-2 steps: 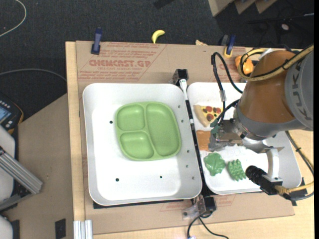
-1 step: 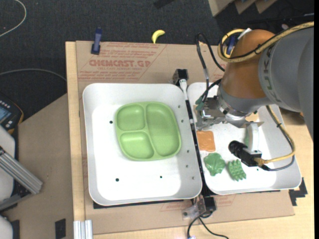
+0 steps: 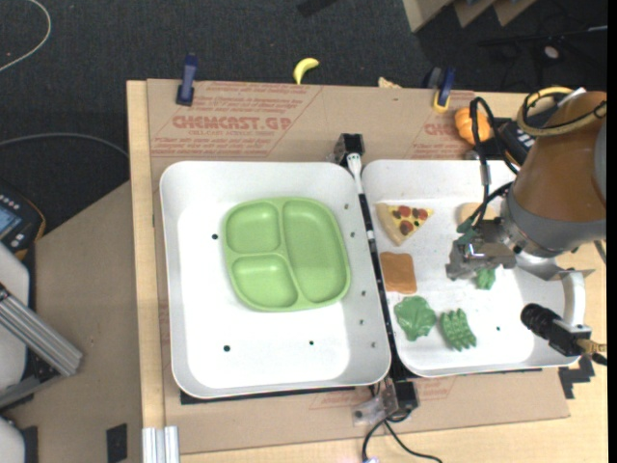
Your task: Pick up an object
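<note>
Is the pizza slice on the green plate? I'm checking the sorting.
No, the pizza slice lies in the right bin, while the green plate sits in the left bin.

Dark carpet floor [image 3: 193,17] w/ white cable [image 3: 39,13], brown board bench [image 3: 280,114], blue clamps [image 3: 186,78].

Two white bins sit side by side on the bench. The left bin [image 3: 193,297] holds a green divided plate [image 3: 286,253]. In the right bin [image 3: 501,350] lie a toy pizza slice [image 3: 404,220], a brown toast-like square [image 3: 398,271] and two leafy green pieces [image 3: 415,316] [image 3: 459,329]. The arm [image 3: 559,177] reaches in from the right, its gripper [image 3: 474,258] low over the right bin, just above another small green piece [image 3: 484,279].
</note>
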